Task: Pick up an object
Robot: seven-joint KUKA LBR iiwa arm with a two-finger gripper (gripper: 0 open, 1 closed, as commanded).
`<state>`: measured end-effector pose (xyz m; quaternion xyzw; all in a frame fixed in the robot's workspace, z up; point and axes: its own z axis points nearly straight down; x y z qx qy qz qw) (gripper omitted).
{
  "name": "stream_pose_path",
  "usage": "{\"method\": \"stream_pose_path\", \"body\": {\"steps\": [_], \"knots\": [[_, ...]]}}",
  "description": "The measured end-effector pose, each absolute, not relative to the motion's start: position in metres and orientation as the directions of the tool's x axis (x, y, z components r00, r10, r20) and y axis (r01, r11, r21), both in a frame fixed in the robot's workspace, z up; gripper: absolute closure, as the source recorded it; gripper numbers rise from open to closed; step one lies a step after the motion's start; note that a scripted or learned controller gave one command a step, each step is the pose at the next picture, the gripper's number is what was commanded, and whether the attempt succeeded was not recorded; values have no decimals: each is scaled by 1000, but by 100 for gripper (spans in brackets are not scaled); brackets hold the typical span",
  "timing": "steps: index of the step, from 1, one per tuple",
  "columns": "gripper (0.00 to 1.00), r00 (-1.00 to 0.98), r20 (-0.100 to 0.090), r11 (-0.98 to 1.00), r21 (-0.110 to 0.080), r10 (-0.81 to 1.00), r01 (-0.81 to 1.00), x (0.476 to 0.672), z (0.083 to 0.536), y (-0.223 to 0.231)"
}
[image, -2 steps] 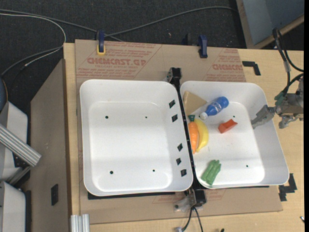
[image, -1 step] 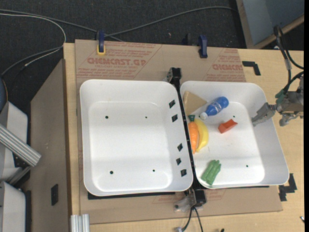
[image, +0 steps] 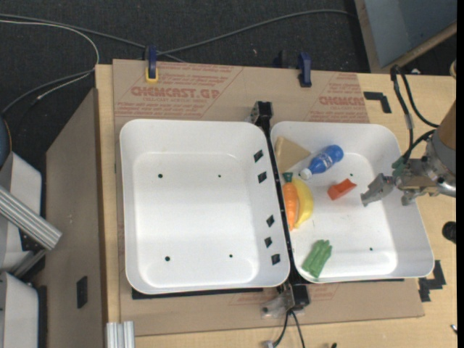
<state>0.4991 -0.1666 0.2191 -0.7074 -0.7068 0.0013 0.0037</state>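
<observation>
Right now the gripper hangs over the right-hand part of the right bin, and whether it is open or closed I cannot tell from this slant; nothing shows in its grasp. Nearest to it lies a small red block, flat on the bin floor and apart from its neighbours, which makes it the likeliest candidate. It looks rigid and light, so a squeeze across its short sides should hold without crushing. Further left, a blue bottle lies on its side beside a tan wedge; the bottle is probably smooth and apt to roll, best taken across the middle of its body. An orange carrot-shaped toy and a yellow piece touch each other against the divider, awkward to separate. A green object sits near the front wall.
</observation>
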Motion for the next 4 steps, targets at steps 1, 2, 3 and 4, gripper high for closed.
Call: {"method": "stream_pose_path", "body": {"steps": [1,2,3,4], "knots": [[0,0,4,0,-7,1000,1000,501,173,-158],[0,0,3,0,-7,1000,1000,498,130,-156],[100,1,2,-1,1,1000,1000,500,144,-156],[100,-2,-2,2,7,1000,1000,505,207,-157]]}}
